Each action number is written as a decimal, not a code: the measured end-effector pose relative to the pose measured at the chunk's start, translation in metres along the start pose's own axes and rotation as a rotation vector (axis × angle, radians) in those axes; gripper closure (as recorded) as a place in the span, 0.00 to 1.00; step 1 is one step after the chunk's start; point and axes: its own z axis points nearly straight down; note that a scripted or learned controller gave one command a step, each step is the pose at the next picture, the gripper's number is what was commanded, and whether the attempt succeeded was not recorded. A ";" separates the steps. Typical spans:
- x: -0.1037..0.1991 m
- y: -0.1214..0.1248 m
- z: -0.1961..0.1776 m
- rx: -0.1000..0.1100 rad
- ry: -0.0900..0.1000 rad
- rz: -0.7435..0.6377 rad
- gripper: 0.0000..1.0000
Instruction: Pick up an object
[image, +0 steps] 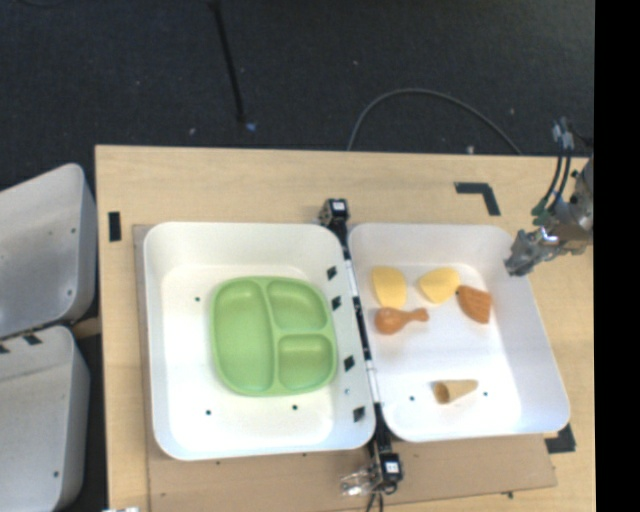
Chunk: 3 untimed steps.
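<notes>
Gripper (522, 255): at the right bin's (520, 400) far right rim, nothing visibly held; its opening is too small to judge.
Objects: two yellow pieces (390, 287), a drumstick (400, 320), an orange piece (475, 303) and a cone (455, 391) lie apart in that bin.
Risk: crowded pieces may get nudged; the rim may block descent.

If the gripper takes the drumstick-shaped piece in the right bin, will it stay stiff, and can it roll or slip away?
The drumstick piece looks like moulded toy food, so it is probably stiff and light. Its fat rounded end and thin handle suggest it could pivot or roll a little if pushed off-centre. It lies flat on the smooth floor of the right bin, where it may slide easily.
</notes>
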 end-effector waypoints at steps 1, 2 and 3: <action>0.049 -0.012 -0.004 0.005 0.003 -0.002 1.00; 0.102 -0.017 0.013 0.006 0.003 -0.002 1.00; 0.154 -0.024 0.009 0.006 0.004 -0.003 1.00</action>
